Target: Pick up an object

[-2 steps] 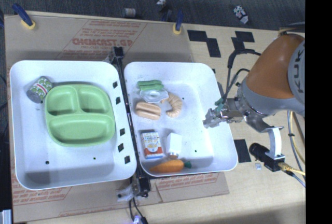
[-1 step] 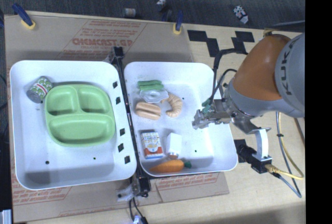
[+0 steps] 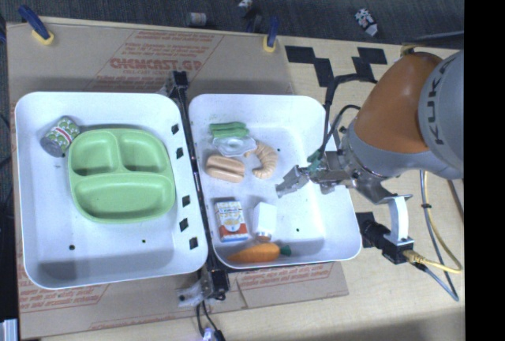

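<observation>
**Approach over the right bin, nothing grasped**

End effector (image 3: 289, 182) sits low over the right bin (image 3: 312, 114), near its right wall, with the tip pointing toward the bin's middle. You cannot tell from this slanted view how wide it stands, and nothing shows between its tips.

Candidate objects all lie in that bin. A hot dog (image 3: 225, 167) and a croissant (image 3: 266, 159) rest near the middle, just below a green pea pod (image 3: 229, 129) and a clear plastic piece (image 3: 231, 146). A small carton (image 3: 230, 220) and a white block (image 3: 264, 216) sit toward the near edge, and a carrot (image 3: 256, 253) lies along the near wall. The left bin (image 3: 31, 252) carries a green divided plate (image 3: 121, 174) and a can (image 3: 60, 134) in its far left corner.

You are likely in the reach step, before any grasp. The croissant and white block look nearest the tip. Next, you would centre over one item, descend squarely, and close without nudging its neighbours.
</observation>
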Tool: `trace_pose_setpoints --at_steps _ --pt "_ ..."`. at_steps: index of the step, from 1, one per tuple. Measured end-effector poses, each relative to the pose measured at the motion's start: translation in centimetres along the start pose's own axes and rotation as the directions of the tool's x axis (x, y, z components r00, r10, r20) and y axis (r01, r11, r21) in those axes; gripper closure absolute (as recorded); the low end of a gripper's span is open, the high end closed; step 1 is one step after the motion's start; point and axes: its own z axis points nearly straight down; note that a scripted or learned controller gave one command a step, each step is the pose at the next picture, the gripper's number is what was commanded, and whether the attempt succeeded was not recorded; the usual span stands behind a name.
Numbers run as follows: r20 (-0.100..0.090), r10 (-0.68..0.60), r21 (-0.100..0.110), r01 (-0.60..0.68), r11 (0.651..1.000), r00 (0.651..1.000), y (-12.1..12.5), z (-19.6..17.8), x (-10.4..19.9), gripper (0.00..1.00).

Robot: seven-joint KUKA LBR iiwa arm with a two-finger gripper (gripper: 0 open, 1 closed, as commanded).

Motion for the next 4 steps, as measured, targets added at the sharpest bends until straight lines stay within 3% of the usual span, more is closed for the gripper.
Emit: trace_pose_setpoints --at_steps 1,2,3,4 --pt "-0.002 0.000 0.002 0.000 1.000 1.000 -0.1 11.4 3.5 0.00" --pt "-0.001 -0.005 0.002 0.005 1.000 1.000 0.0 10.4 3.5 1.00" --pt "-0.001 0.001 -0.002 -0.001 1.000 1.000 0.1 3.1 9.6 1.00" --pt "-0.001 0.002 -0.004 -0.002 1.000 1.000 0.1 1.3 12.7 1.00"
